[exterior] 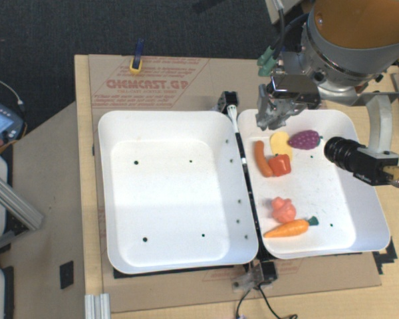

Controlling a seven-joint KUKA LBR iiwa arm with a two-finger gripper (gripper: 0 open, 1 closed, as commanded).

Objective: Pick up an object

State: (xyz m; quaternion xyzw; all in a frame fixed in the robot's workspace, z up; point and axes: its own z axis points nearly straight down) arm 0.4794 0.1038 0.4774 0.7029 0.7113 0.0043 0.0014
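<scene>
**Arm poised over the far end of the toy-food bin, nothing lifted yet**

Taking the black hinge strip between the two bins as my marker, and starting nearest me: the carrot lies right of the strip at the near end of the right bin, orange with a little green top pointing away from the strip. Just beyond it, touching or nearly so, sits a pink lumpy piece. Further back there is a cluster close to the strip: an orange sausage lying lengthwise right beside the strip, a red block against it, a pale yellow piece behind that, and a purple bunch of grapes further from the strip. The left bin, on the other side of the strip, shows just its white floor with a few dark dots.

At the far end of the right bin, a little right of the strip, hangs the gripper, just behind the yellow piece. Its fingers point down, but from here I cannot tell whether the jaws are spread or pressed together, and I see nothing between them.

My read is that this is the approach step, before any grasp. The next move likely calls for a short shift toward the yellow piece or sausage, then a straight drop; the pieces crowd each other, so a finger could land on a neighbour
</scene>
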